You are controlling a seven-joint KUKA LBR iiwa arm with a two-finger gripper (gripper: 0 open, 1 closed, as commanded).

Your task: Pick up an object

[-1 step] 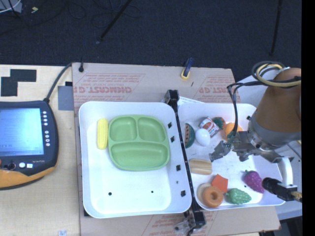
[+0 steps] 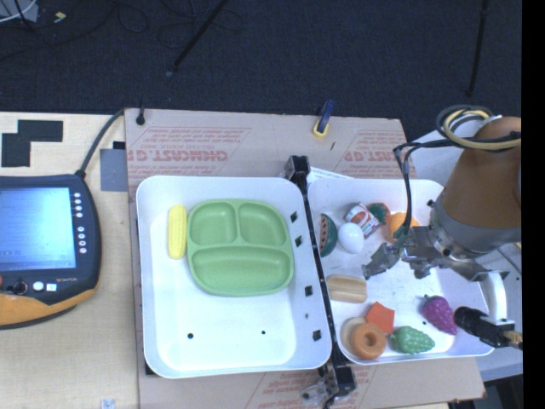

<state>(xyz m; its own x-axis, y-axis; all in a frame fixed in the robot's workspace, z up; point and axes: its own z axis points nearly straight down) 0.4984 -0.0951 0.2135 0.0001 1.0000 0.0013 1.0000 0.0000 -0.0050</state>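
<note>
Looking down on the gripper (image 2: 385, 258), we find it low over the right bin (image 2: 334, 331), reaching in from the right, but we cannot tell whether it is released or clenched, and we see nothing between its tips. Closest, just left of it, lie a white egg (image 2: 350, 238) and a small can (image 2: 364, 217), with a watermelon slice (image 2: 327, 233) beyond them. Below it sits a tan bread piece (image 2: 347, 289). Further down rest an orange block (image 2: 381, 317), a doughnut (image 2: 368, 341), a green lump (image 2: 411, 340) and purple grapes (image 2: 439, 313). Far left, in the other bin (image 2: 162, 331), we see a green tray (image 2: 239, 247) beside a yellow corn cob (image 2: 176, 231).
</note>
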